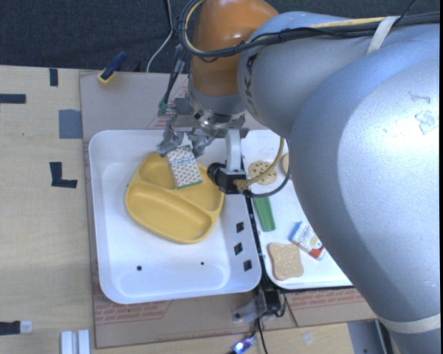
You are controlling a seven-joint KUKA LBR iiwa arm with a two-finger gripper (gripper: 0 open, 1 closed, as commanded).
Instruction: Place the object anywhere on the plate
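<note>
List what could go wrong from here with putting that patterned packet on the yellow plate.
1. The patterned packet hangs tilted over the back rim of the yellow plate, not its middle; let go here, it may tip off into the white bin.
2. The gripper seems to pinch only the packet's top edge, so it might slip out early.
3. The plate is divided by a ridge; the packet may land leaning on it.

Green stick [263, 212], small carton [306, 241], toast slice [285, 261] and cracker [262, 171] in right bin [317, 280].
</note>
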